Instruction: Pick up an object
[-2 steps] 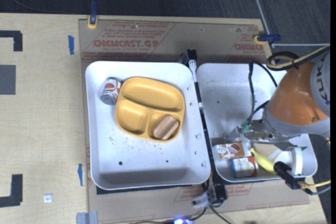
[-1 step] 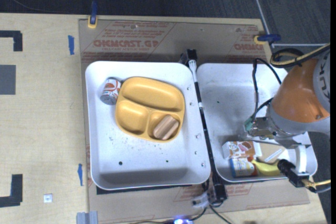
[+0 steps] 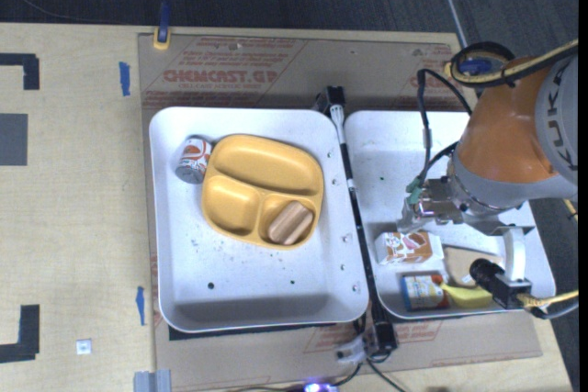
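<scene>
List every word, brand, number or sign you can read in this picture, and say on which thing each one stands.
"CHEMCAST GP": red print on the brown board under the bins, behind the left bin.
"KU": grey letters on the arm, cut by the picture edge.
Can beside the yellow tray: print too blurred to read.
Orange and white packet and small box in the right bin: print too small to read.

You have a pale wooden bench (image 3: 73, 225) with a brown board (image 3: 276, 69) laid flat on it. On that board the left white bin (image 3: 175, 289) and the right white bin (image 3: 386, 142) sit side by side, edges nearly touching. Blue tape strips (image 3: 124, 78) and black marks (image 3: 23, 69) dot the bench's left part.
</scene>
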